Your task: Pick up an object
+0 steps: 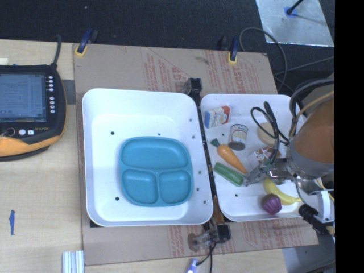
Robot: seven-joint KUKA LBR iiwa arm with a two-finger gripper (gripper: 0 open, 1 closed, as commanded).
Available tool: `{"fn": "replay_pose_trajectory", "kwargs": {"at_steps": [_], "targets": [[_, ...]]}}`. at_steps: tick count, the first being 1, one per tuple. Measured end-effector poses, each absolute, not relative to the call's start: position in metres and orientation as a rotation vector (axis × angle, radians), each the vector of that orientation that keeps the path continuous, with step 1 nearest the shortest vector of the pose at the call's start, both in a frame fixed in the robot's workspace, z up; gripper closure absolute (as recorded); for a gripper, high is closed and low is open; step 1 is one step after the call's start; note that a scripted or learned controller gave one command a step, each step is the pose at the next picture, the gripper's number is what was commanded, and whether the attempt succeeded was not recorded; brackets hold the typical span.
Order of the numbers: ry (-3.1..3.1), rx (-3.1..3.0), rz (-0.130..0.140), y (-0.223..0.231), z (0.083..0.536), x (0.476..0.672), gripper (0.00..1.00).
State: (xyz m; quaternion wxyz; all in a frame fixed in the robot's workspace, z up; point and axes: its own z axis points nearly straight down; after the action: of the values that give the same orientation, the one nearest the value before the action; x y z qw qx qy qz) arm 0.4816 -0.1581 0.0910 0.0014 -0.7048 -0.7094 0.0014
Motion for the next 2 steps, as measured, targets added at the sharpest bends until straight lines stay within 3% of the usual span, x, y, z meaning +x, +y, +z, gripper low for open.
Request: {"fn": "replay_pose_trajectory", "kwargs": {"at_steps": [1, 2], "targets": [[-2.233, -2.209, 0.006, -0.1596, 0.1016, 0.4824, 1.00], [-2.233, -2.209, 0.006, -0.1595, 0.1016, 0.4824, 0.00]]}}
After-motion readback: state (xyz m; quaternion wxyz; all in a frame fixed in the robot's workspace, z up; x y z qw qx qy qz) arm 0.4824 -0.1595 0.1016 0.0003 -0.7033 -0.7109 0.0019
